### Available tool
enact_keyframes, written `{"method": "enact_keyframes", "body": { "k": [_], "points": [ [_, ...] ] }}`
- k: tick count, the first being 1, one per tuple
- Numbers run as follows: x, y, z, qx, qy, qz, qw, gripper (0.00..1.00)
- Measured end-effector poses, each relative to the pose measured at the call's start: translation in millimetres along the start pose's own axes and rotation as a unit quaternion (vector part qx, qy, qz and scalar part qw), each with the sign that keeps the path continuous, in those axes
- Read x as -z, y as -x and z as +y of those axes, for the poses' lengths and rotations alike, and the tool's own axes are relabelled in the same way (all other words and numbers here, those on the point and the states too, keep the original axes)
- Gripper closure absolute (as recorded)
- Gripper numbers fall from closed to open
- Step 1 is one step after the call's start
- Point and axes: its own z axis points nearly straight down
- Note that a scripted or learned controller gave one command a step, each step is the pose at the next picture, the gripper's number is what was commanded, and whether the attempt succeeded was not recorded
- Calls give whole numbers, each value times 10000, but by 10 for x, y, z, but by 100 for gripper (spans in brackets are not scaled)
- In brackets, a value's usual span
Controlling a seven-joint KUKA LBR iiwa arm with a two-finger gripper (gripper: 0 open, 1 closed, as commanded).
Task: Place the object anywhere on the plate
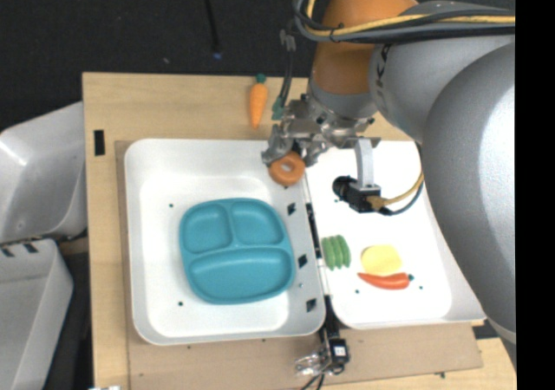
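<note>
Bench: pale wooden top (104, 102) under two shallow white bins side by side — dark floor beyond its far edge.
Left bin: white tray (152, 293) with a blue sectioned plate (236, 250) lying flat in its middle.
Right bin: white tray (425, 284) carrying a green ridged piece (335, 251), a yellow piece (381, 256) and a red chilli (384, 281) touching the yellow one's near side.
Arm: grey, with the orange band (355, 33) on top, coming in from the right and hanging over the far end of the divide between the bins.
Gripper: the gripper (293, 152) points down at the far right corner of the left bin; how wide the fingers stand, I can't tell from this angle.
Doughnut: a brown ring doughnut (287, 170) sits right at the fingertips, just below them — touching or gripped, can't be made out. It is over the left bin's corner, off the plate, which lies nearer the camera and to the left of the fingers.
Carrot: an orange carrot (257, 100) lies on the wood beyond the bins, up and left of the fingers.
</note>
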Motion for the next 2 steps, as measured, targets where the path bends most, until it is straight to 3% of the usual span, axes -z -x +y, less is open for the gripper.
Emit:
{"method": "enact_keyframes", "body": {
  "k": [1, 2],
  "points": [
    [23, -628, 24, 3, -4, 2, 10000, 100],
    [20, -586, 24, -23, -12, -8, 10000, 0]
  ]
}}
